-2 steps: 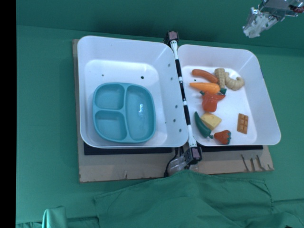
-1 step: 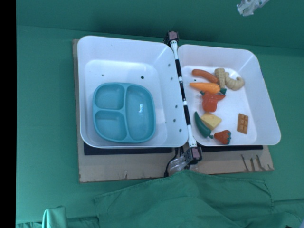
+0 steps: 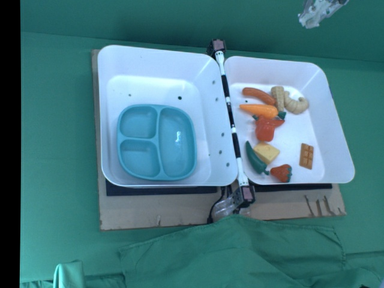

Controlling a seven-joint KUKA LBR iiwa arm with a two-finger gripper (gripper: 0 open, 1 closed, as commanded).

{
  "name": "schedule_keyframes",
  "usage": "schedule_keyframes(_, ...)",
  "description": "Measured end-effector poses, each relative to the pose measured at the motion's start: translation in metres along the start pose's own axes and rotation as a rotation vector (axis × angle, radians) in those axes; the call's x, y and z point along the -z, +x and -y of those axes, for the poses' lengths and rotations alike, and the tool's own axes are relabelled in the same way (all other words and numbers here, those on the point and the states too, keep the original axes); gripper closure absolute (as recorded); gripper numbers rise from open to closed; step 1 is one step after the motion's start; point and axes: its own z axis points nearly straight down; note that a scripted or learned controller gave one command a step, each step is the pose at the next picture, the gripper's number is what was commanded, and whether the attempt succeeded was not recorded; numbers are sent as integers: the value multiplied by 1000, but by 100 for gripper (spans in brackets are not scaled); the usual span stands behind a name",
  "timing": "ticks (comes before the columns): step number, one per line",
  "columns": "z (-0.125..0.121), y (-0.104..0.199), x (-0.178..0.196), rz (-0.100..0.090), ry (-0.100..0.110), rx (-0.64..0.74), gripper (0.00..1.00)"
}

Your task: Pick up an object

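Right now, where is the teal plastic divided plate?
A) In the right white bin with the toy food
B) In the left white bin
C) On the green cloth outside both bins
B: the teal plastic divided plate lies flat in the left white bin, while the toy food sits in the right white bin.

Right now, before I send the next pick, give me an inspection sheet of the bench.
Surface: green cloth, cardboard base under two white bins.
Job's things: right bin holds toy food: sausage, carrot, peanut, red pepper, cheese wedge, strawberry, waffle piece.
Clutter: left bin holds a teal divided plate.
Grippers: gripper raised beyond the right bin, carrying nothing.
Cables: nothing seen.
Surroundings: green drape in front.
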Motion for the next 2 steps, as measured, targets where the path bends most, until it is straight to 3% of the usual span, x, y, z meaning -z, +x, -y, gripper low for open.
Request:
schedule_keyframes(1, -2, -32, 107, 4, -17, -1, 100)
schedule_keyframes(2, -4, -23, 182, 4, -16, 2, 100)
